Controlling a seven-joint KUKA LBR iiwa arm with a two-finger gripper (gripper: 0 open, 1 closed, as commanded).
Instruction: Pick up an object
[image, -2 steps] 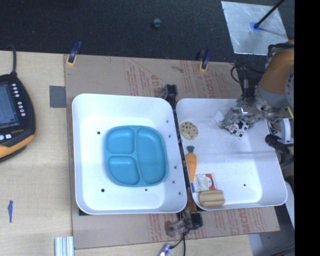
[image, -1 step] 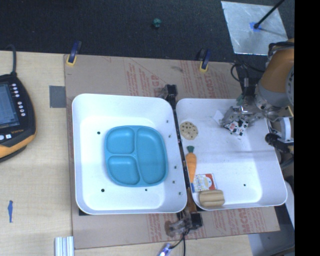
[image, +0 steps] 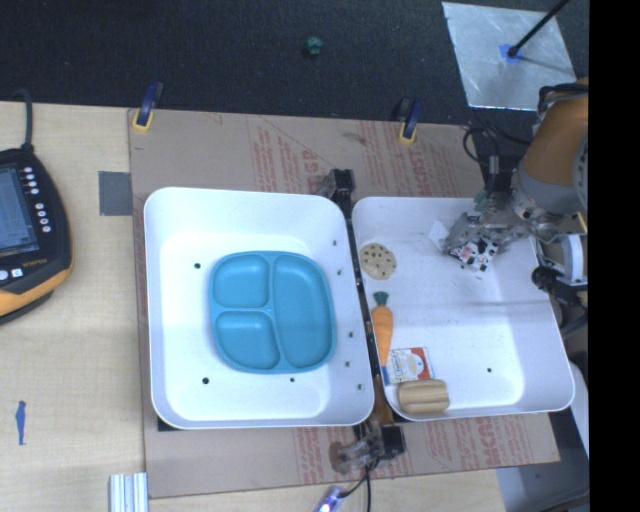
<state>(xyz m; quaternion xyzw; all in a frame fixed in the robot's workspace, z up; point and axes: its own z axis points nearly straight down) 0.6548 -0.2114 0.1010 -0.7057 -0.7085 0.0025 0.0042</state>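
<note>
Your two-finger pincer (image: 473, 250) sits low in the upper right of the frame, over the back part of the right shallow white bin (image: 520, 395). From this slanted view you cannot tell how it is set: it reads as a cluster of dark and pale parts with small red marks, and nothing can be made out inside it. Above it you see the grey arm with its orange band (image: 556, 140) entering from the right edge.

Look along the left wall of that right bin for your candidate objects. A round tan cookie with dark chips (image: 377, 260) lies flat near the upper part of the wall, well apart from the pincer. Just below it an orange toy carrot with a small green top (image: 382, 328) lies lengthwise beside the wall. Below the carrot you find a small flat packet printed in white, red and blue (image: 405, 364), and touching its lower edge a tan, rounded block like a bread loaf (image: 423, 398) in the bin's lower left corner.

In the left shallow white bin (image: 175, 395) a light blue plastic plate with three compartments (image: 271, 310) lies in the middle.

At the far left edge of the frame a black and orange control pendant (image: 25, 230) rests on the wooden bench (image: 70, 400).
</note>
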